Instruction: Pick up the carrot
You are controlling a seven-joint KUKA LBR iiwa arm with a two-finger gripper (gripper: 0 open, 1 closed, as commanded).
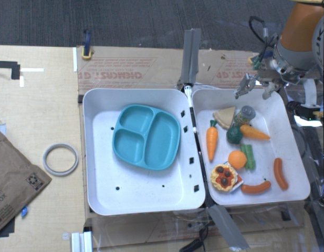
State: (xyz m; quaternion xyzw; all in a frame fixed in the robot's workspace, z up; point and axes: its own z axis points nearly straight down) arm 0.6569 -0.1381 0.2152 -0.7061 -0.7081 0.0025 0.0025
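Observation:
An orange carrot with a green top (211, 140) lies in the left part of the right bin (293, 135), pointing toward the front. A second carrot (254, 133) lies farther right, beside a broccoli piece (234, 135). My gripper (254, 86) hangs open above the bin's back edge, well behind both carrots, with nothing between its fingers.
The right bin also holds a sandwich wedge (223, 116), a small can (247, 114), an orange (237, 159), a green pepper strip (249, 157), a mini pizza (225, 177) and two sausages (280, 172). In the left bin (98, 140) sits a teal divided plate (147, 137). A tape ring (60, 158) lies on the bench.

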